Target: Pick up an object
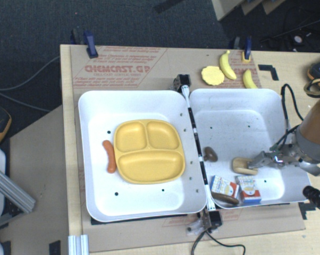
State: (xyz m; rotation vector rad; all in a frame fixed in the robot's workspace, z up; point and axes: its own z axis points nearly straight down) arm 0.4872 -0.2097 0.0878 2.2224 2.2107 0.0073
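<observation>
arm (pixel 315 137) cut off at right edge, fingers' gap unclear

Yellow plastic divided plate (pixel 148 151) sits in left white bin (pixel 91 116), orange sausage (pixel 110 156) just left; small cartons (pixel 234 187) at right white bin's (pixel 232 102) front.

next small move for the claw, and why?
Probably ease the claw a little further left and down over the tan piece in the right bin. Its tips sit at that piece's right end, nothing shows between them, and the cartons lie just below, so keep the move short.
</observation>
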